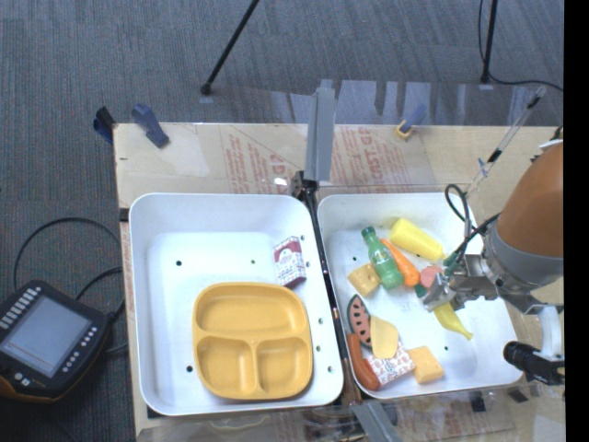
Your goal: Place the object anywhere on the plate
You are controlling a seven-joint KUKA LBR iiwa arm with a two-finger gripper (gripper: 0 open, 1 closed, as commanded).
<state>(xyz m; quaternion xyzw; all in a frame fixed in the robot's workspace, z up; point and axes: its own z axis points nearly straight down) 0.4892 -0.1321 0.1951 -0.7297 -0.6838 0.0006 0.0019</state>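
The hand (442, 295) sits low over the right bin (479, 362), at the end of the grey arm (538, 224) that reaches in from the right, and its tips are down among the toys near the bin's middle; whether it is spread or closed, or has hold of anything, I cannot tell, as the parts blur together there. Just below and right of it lies a yellow banana (453, 320), touching or nearly touching the tips. To its left stand a green bottle (380, 258) and an orange carrot (401, 260) side by side, with a yellow block (363, 279) beside them and a larger yellow piece (417, 238) above. Lower in that bin lie a watermelon slice (358, 318), a pale yellow wedge (384, 337), a red-and-white packet (396, 366) and a cheese cube (427, 365). In the left bin (152, 247) the yellow divided plate (251, 340) lies flat, with a small red-and-white carton (290, 261) just beyond its upper right corner. Both bins rest on the table (184, 155).
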